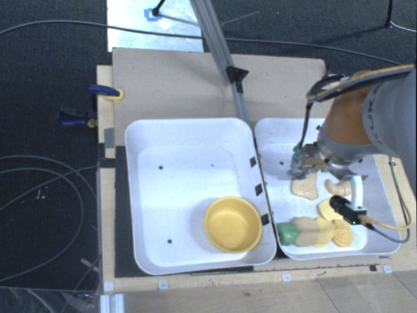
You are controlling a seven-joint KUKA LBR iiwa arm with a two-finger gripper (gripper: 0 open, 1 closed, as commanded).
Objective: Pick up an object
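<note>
Seeing the gripper (301, 167) low in the right bin (273, 135), toward its left wall, about mid-depth. Can't tell whether open or closed; too small and blurred at the tip.

Nearest thing: tan flat piece (304, 188), flat on the bin floor, just beside the gripper tip on the near side. Can't tell whether touching. Nothing visibly held.

Also in the right bin:
- second tan piece (337, 187) just right of the first, apart from it
- white piece (357, 189) right of that, near the right wall
- yellow piece (328, 208) just in front of both tan ones
- along the near wall, left to right, packed touching: green item (286, 232), beige lump (305, 229), pale yellow piece (323, 235), orange waffle-patterned piece (343, 237)

In the left bin (176, 155): one yellow bowl (233, 224), upright, in the near right corner, close to the shared wall.

Both bins side by side on the tan surface (195, 77). Blue clamp (78, 117) on its left edge, well apart from the bins.
</note>
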